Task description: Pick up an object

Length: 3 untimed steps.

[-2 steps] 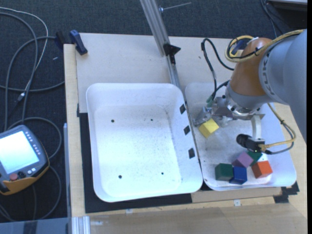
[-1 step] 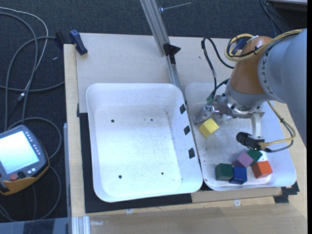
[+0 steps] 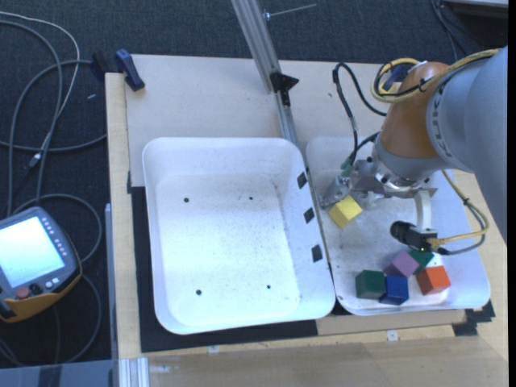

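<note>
My gripper sat low in the right bin, fingers closed around the yellow block; grasp looked made, lift left to do; 4 other blocks clustered near the front edge; left bin beside.

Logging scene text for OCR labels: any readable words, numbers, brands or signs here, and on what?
No text can be read in this view.
Pendant screen, left of the bench: lit, washed out, nothing legible.
Blocks in the right bin, including the yellow block: plain faces, no marks visible.
Black tabs on the left bin's wall: no lettering visible.
</note>
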{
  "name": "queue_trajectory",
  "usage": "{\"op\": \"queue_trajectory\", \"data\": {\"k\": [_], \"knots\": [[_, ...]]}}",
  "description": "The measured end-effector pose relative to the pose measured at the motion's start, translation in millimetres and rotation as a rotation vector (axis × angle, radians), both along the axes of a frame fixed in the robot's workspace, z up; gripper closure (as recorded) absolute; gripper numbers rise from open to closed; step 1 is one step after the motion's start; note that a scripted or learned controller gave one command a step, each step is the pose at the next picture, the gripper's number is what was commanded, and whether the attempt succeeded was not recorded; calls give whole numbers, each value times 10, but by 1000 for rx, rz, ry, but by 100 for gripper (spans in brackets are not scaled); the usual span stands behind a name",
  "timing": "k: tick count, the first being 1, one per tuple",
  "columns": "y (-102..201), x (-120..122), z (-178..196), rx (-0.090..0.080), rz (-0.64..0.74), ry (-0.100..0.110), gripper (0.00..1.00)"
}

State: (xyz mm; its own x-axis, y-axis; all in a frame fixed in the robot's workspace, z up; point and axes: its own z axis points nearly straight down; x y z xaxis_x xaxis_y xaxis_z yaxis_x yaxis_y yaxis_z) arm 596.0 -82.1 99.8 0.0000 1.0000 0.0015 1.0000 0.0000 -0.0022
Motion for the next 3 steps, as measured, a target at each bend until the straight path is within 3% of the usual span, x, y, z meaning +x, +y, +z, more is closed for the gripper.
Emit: {"op": "queue_trajectory", "data": {"k": [1,2,3], "knots": [[-11,61,-1,-1,1,-3,0],[8,528,4,-2,2,-7,0],[-291,-98,-1,-1,-4,4,0]]}}
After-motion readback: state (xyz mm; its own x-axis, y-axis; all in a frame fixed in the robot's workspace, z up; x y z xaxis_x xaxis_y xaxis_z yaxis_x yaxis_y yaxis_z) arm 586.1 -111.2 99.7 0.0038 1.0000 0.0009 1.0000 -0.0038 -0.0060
